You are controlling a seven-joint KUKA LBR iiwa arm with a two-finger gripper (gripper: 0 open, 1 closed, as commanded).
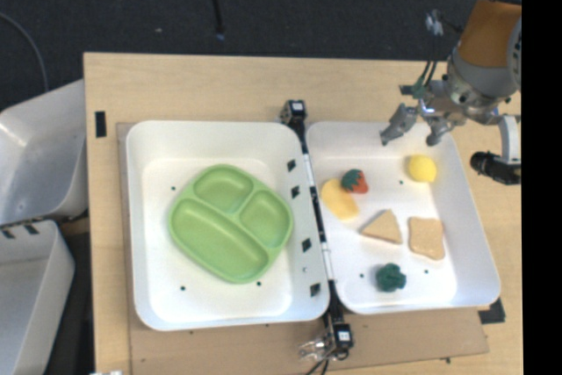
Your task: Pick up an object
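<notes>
Broccoli (391,277) nearest; claw (413,129) spread wide, holding nothing.

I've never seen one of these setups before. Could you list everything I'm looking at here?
Bins: two, white, side by side on the bench.
Divided plate: one, green, left bin.
Yellow pieces: two, right bin, one near the back, one at its left.
Red and green piece: one, right bin.
Tan pieces: two, right bin, one triangular, one squarish.
Dark green piece: one, right bin, front.
Gripper: one, grey, open, over the right bin's back edge.
</notes>
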